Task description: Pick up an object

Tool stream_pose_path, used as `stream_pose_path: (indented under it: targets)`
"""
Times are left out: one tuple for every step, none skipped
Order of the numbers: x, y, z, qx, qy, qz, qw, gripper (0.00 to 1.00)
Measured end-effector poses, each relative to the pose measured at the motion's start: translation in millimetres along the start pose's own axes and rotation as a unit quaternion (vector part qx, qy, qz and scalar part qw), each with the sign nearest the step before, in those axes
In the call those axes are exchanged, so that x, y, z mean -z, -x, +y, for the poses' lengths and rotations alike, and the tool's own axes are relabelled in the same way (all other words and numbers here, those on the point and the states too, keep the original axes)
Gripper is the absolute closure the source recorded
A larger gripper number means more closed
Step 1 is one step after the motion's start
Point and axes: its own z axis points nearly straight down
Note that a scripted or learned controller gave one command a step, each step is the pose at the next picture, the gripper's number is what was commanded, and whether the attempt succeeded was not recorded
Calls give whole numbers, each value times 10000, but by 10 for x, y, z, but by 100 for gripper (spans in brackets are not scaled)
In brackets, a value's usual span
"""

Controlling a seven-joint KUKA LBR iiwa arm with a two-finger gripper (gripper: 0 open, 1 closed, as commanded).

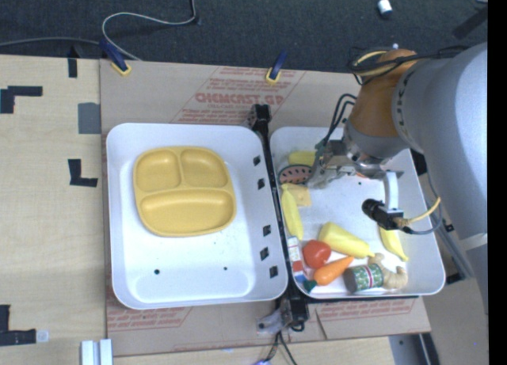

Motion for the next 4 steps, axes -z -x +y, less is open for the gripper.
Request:
stream_pose_path:
  targets:
    - [1, 24, -8, -7, -8, -22, 10000, 0]
    - [-118, -61, 426, 1, -141, -29, 9999, 0]
    - [-27, -82, 425, -2, -150, -13, 9999, 100]
    - [-18, -20, 415, -21, -157, -64, 9999, 0]
